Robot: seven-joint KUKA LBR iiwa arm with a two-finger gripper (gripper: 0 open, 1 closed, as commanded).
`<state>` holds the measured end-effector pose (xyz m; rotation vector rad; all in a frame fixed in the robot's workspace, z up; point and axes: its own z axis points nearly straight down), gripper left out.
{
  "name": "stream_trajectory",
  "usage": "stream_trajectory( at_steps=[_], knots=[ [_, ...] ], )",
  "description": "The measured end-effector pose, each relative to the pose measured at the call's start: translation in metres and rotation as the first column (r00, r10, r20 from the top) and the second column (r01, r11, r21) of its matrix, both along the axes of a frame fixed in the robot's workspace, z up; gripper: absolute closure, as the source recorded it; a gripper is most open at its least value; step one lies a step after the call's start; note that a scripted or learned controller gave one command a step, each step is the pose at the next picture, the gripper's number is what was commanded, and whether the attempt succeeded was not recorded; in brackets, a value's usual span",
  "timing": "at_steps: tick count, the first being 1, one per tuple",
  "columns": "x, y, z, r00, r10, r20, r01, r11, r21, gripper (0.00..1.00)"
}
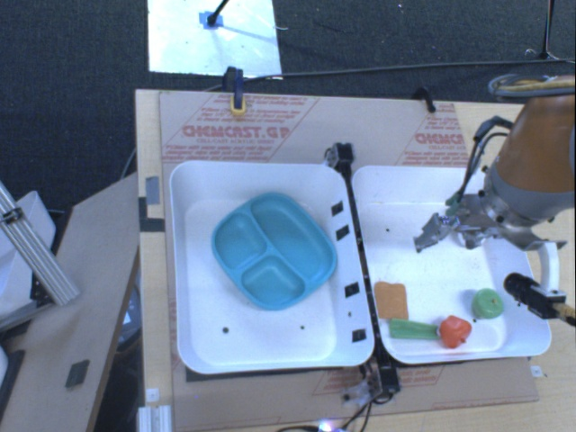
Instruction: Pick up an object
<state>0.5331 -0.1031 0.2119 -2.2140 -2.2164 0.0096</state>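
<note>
Left bin (193, 268) holds a blue divided plate (273, 250), nothing else there I'd go for. Clips run down the divider between bins. Right bin (396, 196) has the candidates: tan flat piece (391, 300), green stick (412, 329) touching an orange-red lump (454, 330), green ball (487, 303), all along the near edge. My gripper (435, 232) hangs above the bare middle of the right bin, up and away from that cluster; jaws too blurry, can't tell spread or clenched, nothing visibly between them. Judgement: pick not done, still need to descend on one item, grab, lift. Text on board behind bins reads "CHEMCAST GP", printed twice, second copy partly cut off.
</note>
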Motion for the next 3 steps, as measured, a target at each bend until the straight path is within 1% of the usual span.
stream_trajectory(
  at_steps=[1, 2, 3],
  knots=[
    [0.003, 0.000, 0.006, 1.000, 0.002, 0.012, -0.002, 1.000, -0.002, 0.00],
    [-0.002, 0.006, -0.039, 1.000, 0.000, 0.009, 0.000, 1.000, -0.001, 0.00],
    [0.000, 0.004, -0.081, 1.000, 0.000, 0.008, 0.000, 1.000, -0.001, 0.00]
  ],
)
